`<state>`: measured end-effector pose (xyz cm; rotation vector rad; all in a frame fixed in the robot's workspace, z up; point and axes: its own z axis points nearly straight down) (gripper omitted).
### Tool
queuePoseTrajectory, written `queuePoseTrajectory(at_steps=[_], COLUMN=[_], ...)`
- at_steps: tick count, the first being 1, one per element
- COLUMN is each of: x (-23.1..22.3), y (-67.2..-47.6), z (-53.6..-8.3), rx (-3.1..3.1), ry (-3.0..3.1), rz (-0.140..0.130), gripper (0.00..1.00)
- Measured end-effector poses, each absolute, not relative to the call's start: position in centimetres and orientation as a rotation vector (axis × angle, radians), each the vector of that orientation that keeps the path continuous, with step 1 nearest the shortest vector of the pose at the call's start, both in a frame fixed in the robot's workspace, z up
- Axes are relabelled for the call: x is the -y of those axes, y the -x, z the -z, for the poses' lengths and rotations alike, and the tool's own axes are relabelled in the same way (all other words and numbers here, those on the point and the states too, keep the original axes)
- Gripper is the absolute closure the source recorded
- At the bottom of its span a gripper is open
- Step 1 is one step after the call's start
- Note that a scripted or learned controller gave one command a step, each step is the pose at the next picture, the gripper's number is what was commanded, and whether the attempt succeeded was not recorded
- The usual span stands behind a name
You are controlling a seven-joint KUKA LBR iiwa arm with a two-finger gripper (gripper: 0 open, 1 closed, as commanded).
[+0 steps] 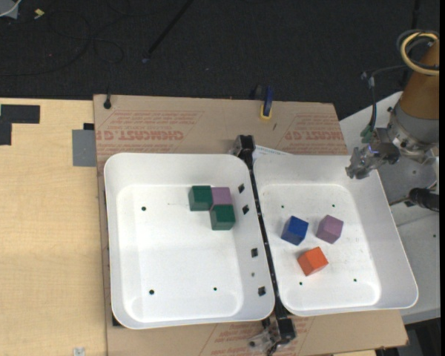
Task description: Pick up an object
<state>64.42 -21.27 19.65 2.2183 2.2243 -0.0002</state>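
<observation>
Left bin (126, 199): two green cubes (201, 197) (222, 217) and a mauve cube (221, 195) clustered touching, toward its 1 o'clock; right bin (378, 221): blue cube (294, 230) at centre, purple cube (329, 228) just beside at 3 o'clock, orange cube (312, 261) near at 5 o'clock, tilted.

The only lettering stands on the brown cardboard sheet (208, 124) under the 2 white bins: red print at about 12 o'clock of the left bin (133, 199), upside down in this view and too blurred to read with certainty. A second red strip of the same kind lies at 12 o'clock of the right bin (386, 273), partly cut off. Faint red print also shows on the sheet's near edge at 6 o'clock, illegible.
</observation>
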Motion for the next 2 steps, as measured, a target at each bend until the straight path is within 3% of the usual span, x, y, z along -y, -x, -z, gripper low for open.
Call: queuePoseTrajectory(at_steps=[2], x=[21.12], y=[-64.43], z=[-18.17], rx=[-2.229], ry=[-2.218], rz=[0.004], gripper=[1.00])
